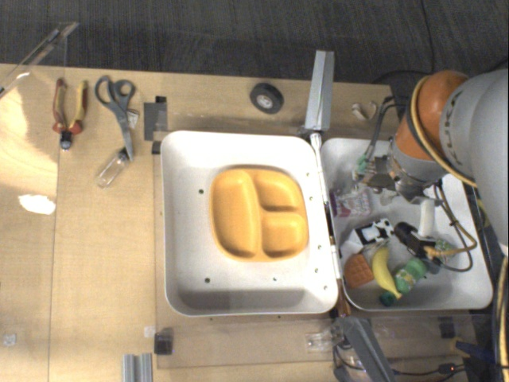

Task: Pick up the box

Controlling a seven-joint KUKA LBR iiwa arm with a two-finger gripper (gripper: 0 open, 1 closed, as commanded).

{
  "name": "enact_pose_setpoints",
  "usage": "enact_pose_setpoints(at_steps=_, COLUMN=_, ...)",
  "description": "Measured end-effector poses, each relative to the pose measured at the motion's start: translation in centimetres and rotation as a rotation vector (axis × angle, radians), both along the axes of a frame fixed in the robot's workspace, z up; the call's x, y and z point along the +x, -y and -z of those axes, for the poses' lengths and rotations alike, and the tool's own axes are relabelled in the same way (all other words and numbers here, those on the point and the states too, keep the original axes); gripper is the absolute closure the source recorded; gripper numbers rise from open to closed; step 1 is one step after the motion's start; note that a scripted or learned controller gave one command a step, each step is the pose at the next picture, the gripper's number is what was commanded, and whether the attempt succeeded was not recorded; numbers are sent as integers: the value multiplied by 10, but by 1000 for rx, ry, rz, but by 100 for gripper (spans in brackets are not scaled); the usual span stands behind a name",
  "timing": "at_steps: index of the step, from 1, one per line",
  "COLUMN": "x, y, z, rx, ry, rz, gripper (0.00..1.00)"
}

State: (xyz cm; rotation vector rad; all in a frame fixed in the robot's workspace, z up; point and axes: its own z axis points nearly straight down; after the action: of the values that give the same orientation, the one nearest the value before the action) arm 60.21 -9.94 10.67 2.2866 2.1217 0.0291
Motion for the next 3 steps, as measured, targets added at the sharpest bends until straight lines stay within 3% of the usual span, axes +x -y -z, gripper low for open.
enact_pose_setpoints(at_steps=1, x=2, y=-1, z=-12, rx=0, ry=6, rz=-5, gripper=100)
enact_pose_setpoints(at_steps=2, x=2, y=-1, z=-12, rx=0, ry=6, rz=-5, gripper=0)
enact_pose_setpoints(at_steps=3, x=-3, y=-8, z=9, rx=-3, ry=4, rz=-90, gripper=0)
